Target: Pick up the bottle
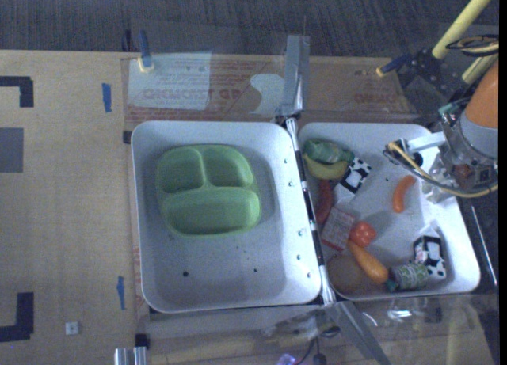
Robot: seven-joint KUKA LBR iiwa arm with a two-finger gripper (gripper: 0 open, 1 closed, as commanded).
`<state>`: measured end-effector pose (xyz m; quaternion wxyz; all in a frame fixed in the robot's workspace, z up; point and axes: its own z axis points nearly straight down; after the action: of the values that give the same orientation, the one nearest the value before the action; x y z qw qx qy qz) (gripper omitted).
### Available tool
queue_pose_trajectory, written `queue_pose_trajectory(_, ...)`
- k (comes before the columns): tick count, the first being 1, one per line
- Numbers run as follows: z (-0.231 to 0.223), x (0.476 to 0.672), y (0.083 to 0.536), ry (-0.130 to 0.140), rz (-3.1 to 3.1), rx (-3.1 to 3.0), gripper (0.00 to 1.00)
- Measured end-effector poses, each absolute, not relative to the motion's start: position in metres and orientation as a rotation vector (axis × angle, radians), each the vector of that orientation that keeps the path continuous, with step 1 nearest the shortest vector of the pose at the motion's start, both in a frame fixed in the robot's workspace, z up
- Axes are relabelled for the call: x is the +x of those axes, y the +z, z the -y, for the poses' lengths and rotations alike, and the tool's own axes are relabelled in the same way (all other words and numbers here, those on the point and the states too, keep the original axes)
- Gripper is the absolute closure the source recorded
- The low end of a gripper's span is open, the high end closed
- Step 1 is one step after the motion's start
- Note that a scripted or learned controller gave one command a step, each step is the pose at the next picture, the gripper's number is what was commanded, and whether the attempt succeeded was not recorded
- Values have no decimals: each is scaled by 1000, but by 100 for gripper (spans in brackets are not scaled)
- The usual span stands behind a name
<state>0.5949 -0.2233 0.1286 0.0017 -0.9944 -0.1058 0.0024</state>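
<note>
A small greenish bottle [409, 275] lies on its side near the front right corner of the right bin [467, 276]. It rests between an orange carrot [369, 261] and a black-and-white cow-print carton [429, 252]. The arm's gripper [458, 172] hangs over the bin's right edge, behind the bottle and well apart from it, with cables looped around its wrist. Nothing is seen held under it.
The right bin also holds a banana with a green item [326, 157], a second cow-print carton [356, 174], a red pepper [324, 199], a pink packet [340, 227], an orange sausage [403, 193] and a potato [344, 273]. The left bin [158, 276] holds a green divided plate [207, 190].
</note>
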Motion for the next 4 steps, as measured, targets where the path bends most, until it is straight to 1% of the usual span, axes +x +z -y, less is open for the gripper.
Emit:
queue_pose_trajectory(1, 222, 662, 157, 2, 391, -3116, 100)
queue_pose_trajectory(3, 218, 664, 177, 5, 410, -3115, 100)
queue_pose_trajectory(4, 223, 526, 117, 3, 310, -3124, 100)
